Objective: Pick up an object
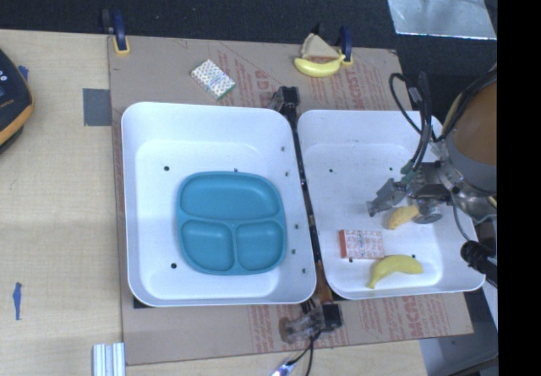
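Note:
My gripper [382, 202] hangs low over the right bin [338, 133], in its right half. A small pale yellow object [401, 216] lies right under and beside the gripper; I cannot make out whether they touch. A yellow toy banana [394, 269] rests near the bin's front edge. A red and white packet [362, 243] lies to the banana's left. In the left bin [144, 133] sits a blue divided plate [230, 221].
Behind the bins, on the cardboard, lie a second yellow banana [318, 67] with a wedge-shaped piece on it and a patterned packet [212, 78]. A yellow and black device [10, 100] sits at the far left. Black cables [414, 112] loop by the arm.

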Tool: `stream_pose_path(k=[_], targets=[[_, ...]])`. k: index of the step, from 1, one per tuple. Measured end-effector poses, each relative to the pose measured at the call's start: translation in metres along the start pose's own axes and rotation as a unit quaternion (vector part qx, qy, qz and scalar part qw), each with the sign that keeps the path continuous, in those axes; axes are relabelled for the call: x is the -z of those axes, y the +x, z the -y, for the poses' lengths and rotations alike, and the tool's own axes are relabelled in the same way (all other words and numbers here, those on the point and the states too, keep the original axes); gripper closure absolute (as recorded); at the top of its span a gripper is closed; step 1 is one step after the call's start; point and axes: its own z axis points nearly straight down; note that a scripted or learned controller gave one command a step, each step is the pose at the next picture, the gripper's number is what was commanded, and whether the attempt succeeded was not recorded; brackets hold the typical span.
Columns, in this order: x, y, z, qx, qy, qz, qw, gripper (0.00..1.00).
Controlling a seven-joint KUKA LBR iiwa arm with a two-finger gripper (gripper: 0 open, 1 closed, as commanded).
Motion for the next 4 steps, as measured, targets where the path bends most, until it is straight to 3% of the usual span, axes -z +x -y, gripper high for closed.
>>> stream_pose_path(k=[1, 2, 3, 4], targets=[[-0.132, -0.044, -0.02, 0.0, -0.001, 0.001, 1.0, 0.0], [-0.142, -0.044, -0.069, 0.0, -0.001, 0.001, 1.0, 0.0], [-0.141, -0.101, -0.173, 0.0, -0.001, 0.0, 1.0, 0.0], [-0.142, -0.024, -0.108, 0.001, 0.0, 0.0, 1.0, 0.0]])
